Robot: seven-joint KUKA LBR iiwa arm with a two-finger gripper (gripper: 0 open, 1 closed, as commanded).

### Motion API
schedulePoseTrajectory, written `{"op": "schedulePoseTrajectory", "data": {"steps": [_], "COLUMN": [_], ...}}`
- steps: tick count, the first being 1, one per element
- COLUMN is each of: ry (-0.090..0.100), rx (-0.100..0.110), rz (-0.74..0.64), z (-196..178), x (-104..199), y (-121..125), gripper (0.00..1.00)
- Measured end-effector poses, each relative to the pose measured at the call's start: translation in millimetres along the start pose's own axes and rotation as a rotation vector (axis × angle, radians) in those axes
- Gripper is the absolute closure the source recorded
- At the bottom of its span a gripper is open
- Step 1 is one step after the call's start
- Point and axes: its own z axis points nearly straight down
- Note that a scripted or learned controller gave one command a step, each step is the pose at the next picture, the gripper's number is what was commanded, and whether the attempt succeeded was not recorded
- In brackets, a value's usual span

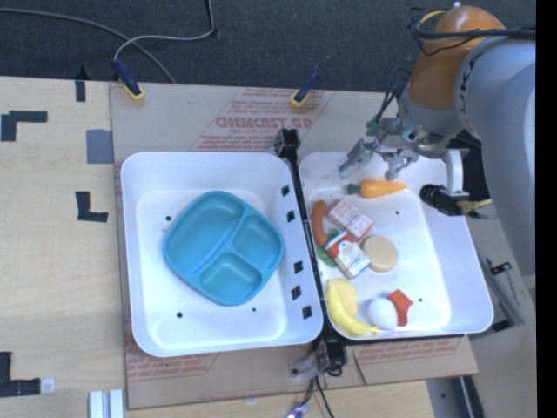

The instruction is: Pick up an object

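Note:
My gripper (376, 165) hangs over the far end of the right bin (452, 259), its fingers (355, 158) spread open just above an orange carrot (380, 189). Nothing sits between the fingers. Nearer the bin's middle lie a sausage (319, 219), two small red-and-white cartons (350, 219) (349, 256) and a round tan biscuit (380, 253). At the near end rest a banana (345, 308), a white egg (380, 313) and a small red piece (400, 306).
The left bin (148, 312) holds a blue divided plate (224, 246). A black divider with clips (297, 225) runs between the bins. The grey arm with its orange band (452, 50) fills the upper right.

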Motion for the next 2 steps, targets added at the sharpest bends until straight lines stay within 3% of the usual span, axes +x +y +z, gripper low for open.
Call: {"op": "schedulePoseTrajectory", "data": {"steps": [1,2], "ry": [-0.006,-0.007], "rx": [-0.012,-0.009], "rz": [-0.001,-0.001], "z": [71,59], "x": [-19,-20], "y": [4,4], "gripper": [0.0,1.0]}}
